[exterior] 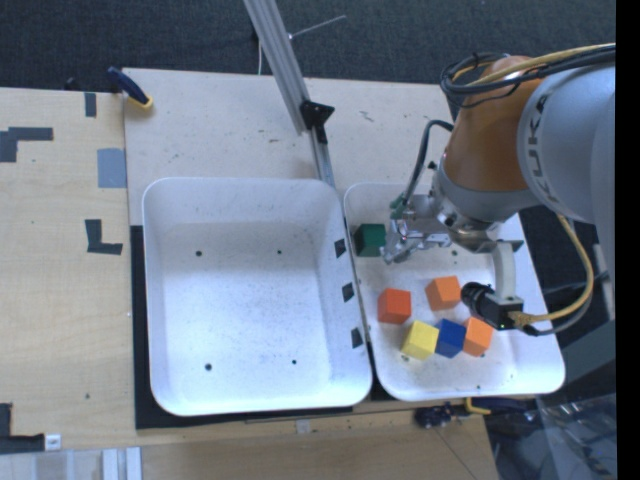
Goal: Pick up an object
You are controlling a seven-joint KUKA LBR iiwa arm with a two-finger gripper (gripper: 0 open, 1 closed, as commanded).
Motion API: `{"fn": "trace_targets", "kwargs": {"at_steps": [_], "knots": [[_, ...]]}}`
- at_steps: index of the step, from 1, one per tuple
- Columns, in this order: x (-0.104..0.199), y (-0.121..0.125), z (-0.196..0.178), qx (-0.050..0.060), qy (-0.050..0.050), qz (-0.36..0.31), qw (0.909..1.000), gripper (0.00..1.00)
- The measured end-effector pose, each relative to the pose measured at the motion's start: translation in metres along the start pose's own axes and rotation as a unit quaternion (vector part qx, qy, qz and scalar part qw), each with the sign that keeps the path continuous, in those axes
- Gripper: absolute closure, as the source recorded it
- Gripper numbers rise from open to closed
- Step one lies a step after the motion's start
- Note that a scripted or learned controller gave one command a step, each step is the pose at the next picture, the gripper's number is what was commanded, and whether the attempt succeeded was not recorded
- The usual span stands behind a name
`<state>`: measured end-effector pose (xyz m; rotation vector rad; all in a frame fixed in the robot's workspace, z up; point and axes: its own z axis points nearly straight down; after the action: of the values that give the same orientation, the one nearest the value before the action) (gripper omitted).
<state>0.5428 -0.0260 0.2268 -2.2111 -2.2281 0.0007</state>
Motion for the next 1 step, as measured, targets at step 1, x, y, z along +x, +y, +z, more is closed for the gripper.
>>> {"fn": "trace_targets", "kwargs": {"at_steps": [1], "knots": [[0.0495,-0.0010,0.0076,0.000,0.000,0.000,1.0000,1.00]]}}
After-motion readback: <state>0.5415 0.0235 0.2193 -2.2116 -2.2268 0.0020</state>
